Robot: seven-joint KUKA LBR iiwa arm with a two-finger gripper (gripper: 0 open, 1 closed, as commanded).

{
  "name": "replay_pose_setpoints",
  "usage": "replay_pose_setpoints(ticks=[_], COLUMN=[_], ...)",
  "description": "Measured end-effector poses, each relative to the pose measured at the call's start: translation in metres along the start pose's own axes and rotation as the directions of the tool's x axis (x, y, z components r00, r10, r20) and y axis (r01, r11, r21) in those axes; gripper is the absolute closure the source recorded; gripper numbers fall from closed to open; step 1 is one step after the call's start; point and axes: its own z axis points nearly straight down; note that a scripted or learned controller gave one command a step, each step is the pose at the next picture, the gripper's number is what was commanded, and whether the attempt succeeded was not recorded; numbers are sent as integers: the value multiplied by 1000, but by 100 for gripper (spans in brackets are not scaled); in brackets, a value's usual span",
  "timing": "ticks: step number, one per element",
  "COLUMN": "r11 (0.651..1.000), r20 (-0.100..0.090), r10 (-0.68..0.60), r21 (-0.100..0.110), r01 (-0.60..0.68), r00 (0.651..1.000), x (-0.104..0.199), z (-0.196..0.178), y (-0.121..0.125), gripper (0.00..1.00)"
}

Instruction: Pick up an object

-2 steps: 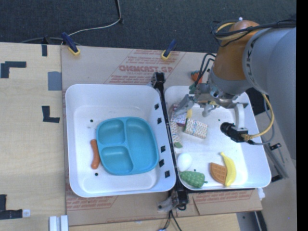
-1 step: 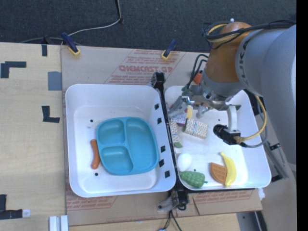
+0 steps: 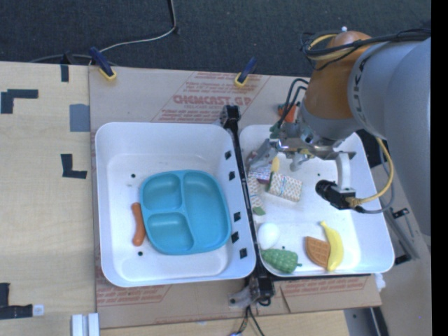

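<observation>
My gripper (image 3: 278, 157) hangs over the upper left part of the right bin (image 3: 371, 219), reaching in from the right. Its two grey fingers (image 3: 260, 154) stand spread apart, so it is open. A small yellow piece (image 3: 275, 164) shows in the gap between them, and neither finger touches it. Just below the gripper lies a patterned box (image 3: 285, 186). A speckled packet (image 3: 255, 187) lies against the bin's left wall. Further toward the front sit a white egg (image 3: 268, 234), a green lumpy item (image 3: 281, 259), an orange waffle-like piece (image 3: 316, 250) and a yellow banana (image 3: 333, 243).
The left bin (image 3: 112, 187) holds a blue divided plate (image 3: 185, 211) and an orange sausage-like item (image 3: 138, 223) beside it. A black divider (image 3: 238, 180) runs between the bins. A black cable fitting (image 3: 336, 193) hangs off the arm above the right bin.
</observation>
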Motion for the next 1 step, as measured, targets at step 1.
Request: replay_pose_setpoints(ticks=[1], r11=[1000], r20=[0], r10=[-1], r21=[-1], r01=[1], r00=[1000], x=[24], z=[-1], y=[-31], gripper=[0])
